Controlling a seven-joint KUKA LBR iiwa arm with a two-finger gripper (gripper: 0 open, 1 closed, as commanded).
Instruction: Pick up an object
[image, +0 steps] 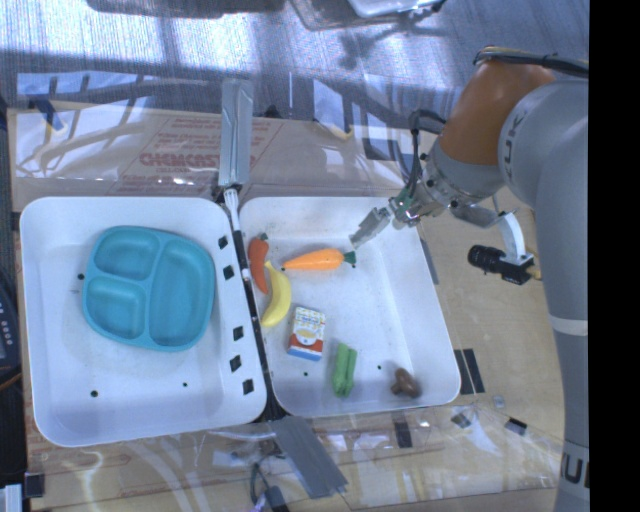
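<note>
Just above carrot (316, 261) — gripper (366, 231)

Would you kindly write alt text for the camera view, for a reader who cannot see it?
The grey arm's tool hangs above the right bin, near a carrot; the bin also holds a banana, carton, green vegetable and small brown item. The left bin holds a blue divided plate.

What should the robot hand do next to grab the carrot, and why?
Probably dip a little lower and slide slightly left over the carrot. The gripper sits by the carrot's green end, in the right bin, and nothing shows between its fingers. The carrot lies apart from the banana, so there seems to be room to close on it.
</note>
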